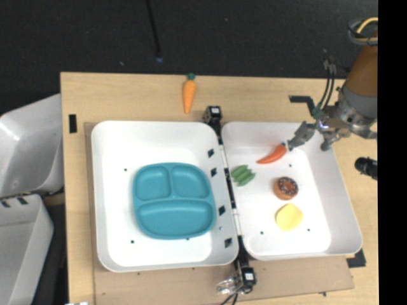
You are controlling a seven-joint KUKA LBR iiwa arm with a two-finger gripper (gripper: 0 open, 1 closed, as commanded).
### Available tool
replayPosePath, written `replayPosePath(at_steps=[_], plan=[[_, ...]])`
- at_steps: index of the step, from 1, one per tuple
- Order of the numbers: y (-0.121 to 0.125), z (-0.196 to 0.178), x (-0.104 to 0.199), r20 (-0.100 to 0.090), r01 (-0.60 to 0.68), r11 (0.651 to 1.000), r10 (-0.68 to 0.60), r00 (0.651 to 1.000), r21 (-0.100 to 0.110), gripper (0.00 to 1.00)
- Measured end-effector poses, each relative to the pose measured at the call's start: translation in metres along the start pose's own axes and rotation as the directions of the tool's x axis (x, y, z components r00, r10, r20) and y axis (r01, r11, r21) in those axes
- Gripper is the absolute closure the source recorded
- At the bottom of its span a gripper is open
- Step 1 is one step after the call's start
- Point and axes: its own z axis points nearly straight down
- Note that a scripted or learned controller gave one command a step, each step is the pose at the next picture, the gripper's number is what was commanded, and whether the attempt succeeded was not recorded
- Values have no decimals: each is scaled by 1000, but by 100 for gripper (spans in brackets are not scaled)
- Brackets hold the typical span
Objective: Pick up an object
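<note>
Roughly, progress: early or mid-grasp; nothing is clearly lifted yet.
Hand: hand [297,138] sits at the upper right of the right white shallow bin [331,189], its tip touching or just at the upper end of the small red-orange chili pepper [273,155].
Hand state: can't tell, tip too small and blurred.
Likely target: the pepper, lying slanted on the bin floor near the back wall; whether it is gripped is unclear.
Other right-bin items: green ridged leafy piece [242,175], brown round donut with sprinkles [286,187], flat yellow round piece [289,217], all apart from the hand.
Left bin: left white shallow bin [108,234] holds a blue plastic divided tray [173,200].
Counter: wooden counter [127,94] carries an orange toy carrot with green top [189,93], outside both bins.
Left to do: confirm grip, lift clear of the bin.
Hidden: grey arm [359,100] cut off at the right edge; contact point on the pepper not resolvable.
</note>
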Motion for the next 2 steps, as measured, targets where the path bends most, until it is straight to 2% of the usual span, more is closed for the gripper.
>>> replayPosePath(at_steps=[1, 2], plan=[[3, -9, 0, 3, 4, 1000, -4, 1000, -13, 0], [7, 34, -4, 3, 3, 1000, -3, 1000, -10, 0]])
